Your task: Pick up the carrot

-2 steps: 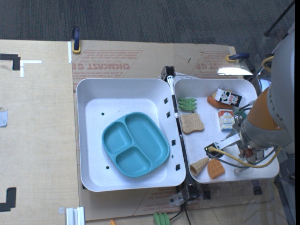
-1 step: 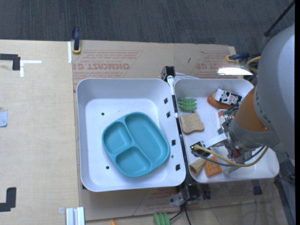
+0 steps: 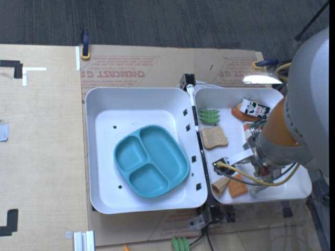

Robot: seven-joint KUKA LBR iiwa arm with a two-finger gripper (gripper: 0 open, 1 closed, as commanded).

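Right bin (image 3: 293,192), lower half: my arm (image 3: 306,114) is in from 3 o'clock, wrist dropped low over the bin floor. The hand (image 3: 255,178) sits somewhere under the wrist and its cables; I cannot tell whether it is released or clenched, and I see nothing caught in it.

Carrot: I take the orange piece (image 3: 244,115) at 12 o'clock in the right bin to be it, lying partly under a small black-and-white carton (image 3: 255,109), just off the arm's orange band. It is apart from the hand and looks untouched. Not fully sure of the identification; only a sliver of it is clear.

Other items in the right bin: green bean pods (image 3: 209,116) at 10 o'clock, bread slice (image 3: 214,137) just below them, a tan wedge (image 3: 220,184) and an orange cracker (image 3: 237,187) at 7 o'clock, both near the hand. Left bin (image 3: 99,156) holds a blue divided plate (image 3: 152,161).

My read of the step: approach, nothing picked up yet. The hand is down at the wrong end of the bin, nearer the cracker than the carrot.

Next move as I judge it: lift clear, shift toward 12 o'clock, come down beside the carton so that only the carrot is taken. Risk is nudging the carton or closing on it instead.
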